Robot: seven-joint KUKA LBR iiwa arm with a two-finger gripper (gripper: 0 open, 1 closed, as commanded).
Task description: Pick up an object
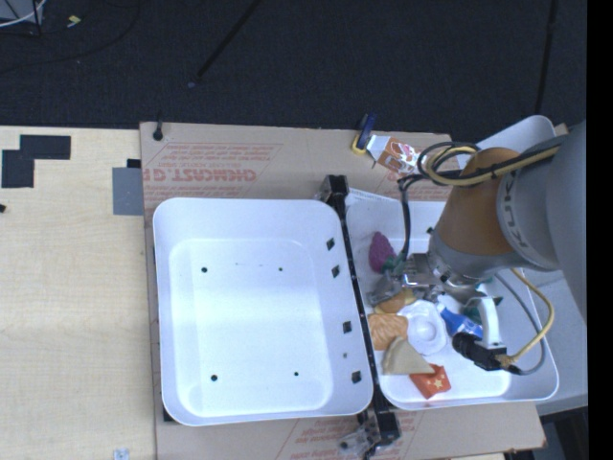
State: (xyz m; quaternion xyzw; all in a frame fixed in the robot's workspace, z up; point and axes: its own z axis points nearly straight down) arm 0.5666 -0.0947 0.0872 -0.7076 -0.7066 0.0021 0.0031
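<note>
While the arm (498, 209) reaches in from the right side of the camera view, its grey body and orange band stand over the far right part of the right bin (536, 386), and the wrist points down and to the left, into the bin. The gripper (400, 281) sits low over the left-centre of the right bin, close to the black strip (350, 286) that separates the two bins. Whether the gripper is open or closed cannot be told from this view, and no object is seen held in it. The candidate objects all lie in the right bin. A purple object (381, 249) lies just beyond the gripper, toward the far wall. An orange-brown object (387, 330) lies just on the near side of the gripper, against the bin's left wall. A white round object (426, 333) lies beside the orange-brown object, to its right, and a blue object (460, 322) lies just to the right of the white one, under the wrist. A beige wedge-shaped object (407, 358) lies nearer the front, touching the orange-brown object, and a red object (432, 381) lies at the front wall, next to the wedge. The left bin (249, 300) stands to the left of the black strip. Both bins rest on a cardboard sheet (239, 161), which lies on the pale desk (67, 305).
</note>
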